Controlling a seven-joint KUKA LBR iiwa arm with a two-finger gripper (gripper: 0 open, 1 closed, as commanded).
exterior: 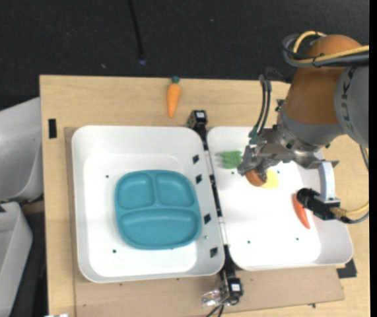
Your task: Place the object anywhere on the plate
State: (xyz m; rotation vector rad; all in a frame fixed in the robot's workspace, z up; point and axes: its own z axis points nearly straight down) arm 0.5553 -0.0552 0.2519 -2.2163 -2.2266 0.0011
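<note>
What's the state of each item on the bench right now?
Blue plate: flat in left bin, nothing on it.
Carrot: lying on the bench, outside both bins.
Red piece: lying in right bin.
Green piece: in right bin.
Gripper: low over right bin.

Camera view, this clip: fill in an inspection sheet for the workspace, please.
Surface: wooden bench bearing two white bins, left bin and right bin.
Job's things: blue divided plate in left bin; orange object and yellow piece under the claw.
Clutter: green item and red-orange carrot-like item in right bin; toy carrot on bench.
Grippers: claw low over right bin; grasp unclear.
Cables: yellow and black loops on arm.
Surroundings: white casing at left.
</note>
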